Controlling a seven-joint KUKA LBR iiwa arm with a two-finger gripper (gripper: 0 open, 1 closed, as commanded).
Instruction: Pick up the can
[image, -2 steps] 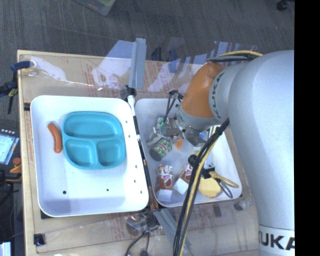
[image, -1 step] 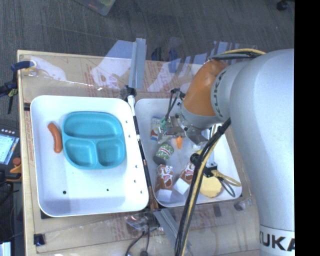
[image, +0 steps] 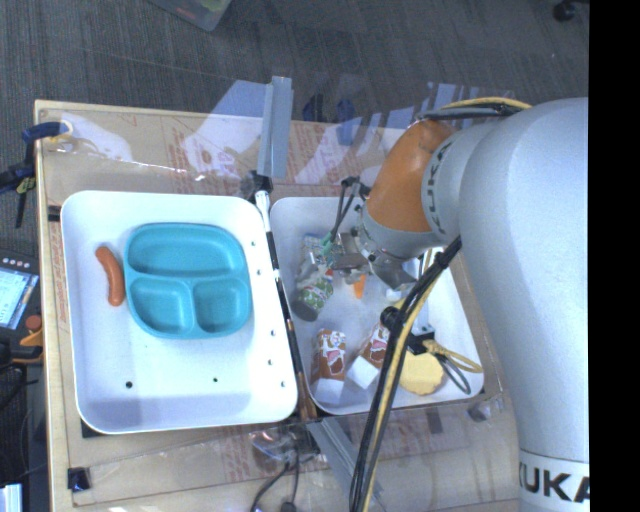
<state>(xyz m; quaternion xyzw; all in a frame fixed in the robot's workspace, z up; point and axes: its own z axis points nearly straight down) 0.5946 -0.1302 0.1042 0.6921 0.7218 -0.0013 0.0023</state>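
Left bin (image: 90, 380): blue divided tray (image: 188, 277) sits upper middle, orange sausage (image: 110, 274) just beside its left edge. Right bin (image: 462, 330): two small brown cartons (image: 331, 353) near front, yellow round piece (image: 421, 374) at front right

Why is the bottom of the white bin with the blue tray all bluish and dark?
In the camera view, a soft shadow falls across the near edge of the left bin, tinting the white plastic blue-grey; the blue tray above it is evenly lit and sharp. The clear sheet behind the bins shows pale glare. The right bin sits shaded under the arm, so its small items look blurry.
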